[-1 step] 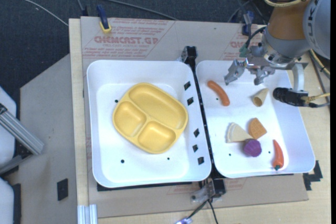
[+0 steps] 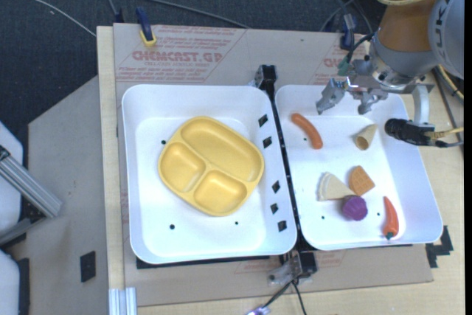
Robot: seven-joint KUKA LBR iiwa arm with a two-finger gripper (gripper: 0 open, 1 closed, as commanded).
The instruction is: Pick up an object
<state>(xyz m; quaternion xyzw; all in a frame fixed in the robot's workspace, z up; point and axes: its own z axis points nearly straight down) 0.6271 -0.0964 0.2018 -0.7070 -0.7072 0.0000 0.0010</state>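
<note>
- Claw [image 2: 345, 98] hangs over the far edge of the right bin [image 2: 420, 166], its two fingers spread apart and nothing between them.
- Nearest, at about seven o'clock from the claw, lies an orange-red sausage [image 2: 306, 130], set at a slant on the bin floor; likely light, smooth and rounded, so best pinched across its narrow middle.
- At four o'clock sits a small tan cone [image 2: 364, 136], probably light and apt to roll.
- Farther toward six o'clock rest a pale wedge [image 2: 333, 187] and an orange piece [image 2: 361, 179] just beside it, with a purple ball [image 2: 355, 208] close below; crowded, so harder to grip cleanly.
- Red-orange pepper [image 2: 390, 217] lies near the bin's near-right corner.
- At nine o'clock, the left bin [image 2: 140, 181] carries a yellow divided plate [image 2: 212, 164], stiff and wide, a poor fit for two fingers.
- Beneath both bins, the counter [image 2: 177, 55] bears red lettering that reads roughly "CHEMCAST GP"; smaller lines are illegible.
</note>
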